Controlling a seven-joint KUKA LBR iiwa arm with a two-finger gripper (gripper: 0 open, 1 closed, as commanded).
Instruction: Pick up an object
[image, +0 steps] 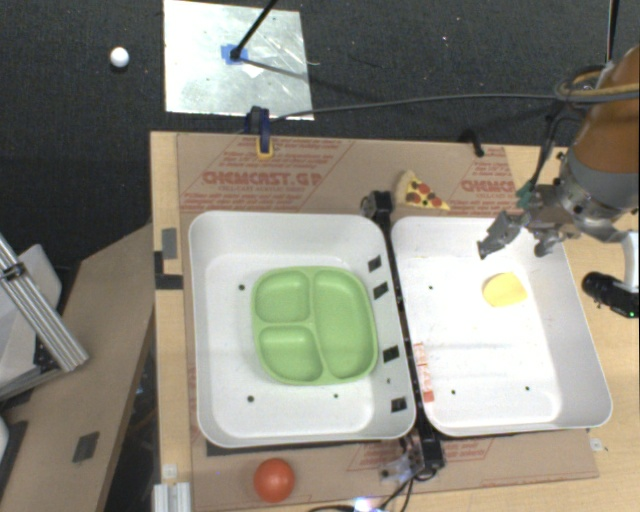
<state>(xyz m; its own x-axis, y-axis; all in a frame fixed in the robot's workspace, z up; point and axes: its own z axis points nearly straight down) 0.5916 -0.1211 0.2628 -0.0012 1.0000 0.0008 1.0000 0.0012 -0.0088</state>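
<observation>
Lowest in frame, a small red-orange ball (274, 479) rests on the bench (120, 330). Left bin (215, 300) holds a green divided plastic tray (314, 324). Right bin (560, 380) holds a yellow rounded object (504, 290), just below the released claw (520, 240).

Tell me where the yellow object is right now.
The yellow object lies in the right-hand white bin, in its upper part towards the far wall, just below and slightly left of the gripper.

Gripper (520, 238) open above yellow object (504, 290) in right bin (560, 400); green tray (314, 324) in left bin (215, 330)
</observation>
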